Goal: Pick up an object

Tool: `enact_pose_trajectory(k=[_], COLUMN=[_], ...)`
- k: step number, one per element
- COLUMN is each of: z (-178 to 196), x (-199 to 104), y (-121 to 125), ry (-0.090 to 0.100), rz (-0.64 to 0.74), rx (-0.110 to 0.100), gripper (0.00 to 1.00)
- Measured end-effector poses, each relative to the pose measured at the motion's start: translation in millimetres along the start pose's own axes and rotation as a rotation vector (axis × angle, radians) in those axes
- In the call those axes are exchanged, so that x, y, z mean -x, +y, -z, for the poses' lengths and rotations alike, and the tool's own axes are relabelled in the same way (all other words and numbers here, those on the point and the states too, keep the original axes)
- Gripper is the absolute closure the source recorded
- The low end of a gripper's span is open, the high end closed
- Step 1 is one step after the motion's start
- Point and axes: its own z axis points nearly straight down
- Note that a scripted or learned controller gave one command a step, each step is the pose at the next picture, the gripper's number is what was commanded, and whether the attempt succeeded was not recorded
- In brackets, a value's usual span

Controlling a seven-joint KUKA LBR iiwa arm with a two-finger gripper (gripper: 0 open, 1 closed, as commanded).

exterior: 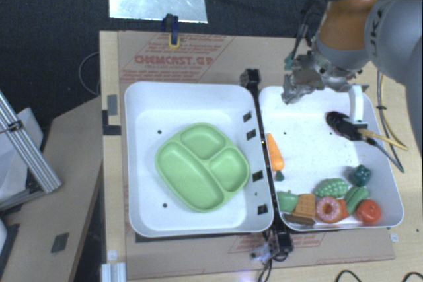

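While the gripper (294, 93) hung above the far left corner of the right bin (396, 198), whether it was open or shut could not be told. Nearest item: toy carrot (274, 152), lying nearer the viewer and slightly left of the gripper, against the bin's left wall, long axis running far to near. Other toys, doughnut (328, 209) among them, were clustered along the near wall, well apart. Left bin (142, 99) held a green divided plate (201, 167).
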Motion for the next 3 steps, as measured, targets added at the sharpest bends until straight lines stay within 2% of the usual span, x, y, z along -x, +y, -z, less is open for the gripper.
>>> enact_pose_trajectory(k=[1, 2, 3], z=[-17.8, -1.9, -2.9], x=[-6.4, -5.8, 4.8], y=[4.5, 1.5, 9.0], ry=[-0.001, 0.0, 0.0], rz=[-0.002, -0.003, -0.007], rx=[-0.002, -0.001, 0.0], gripper=[1.0, 1.0, 1.0])
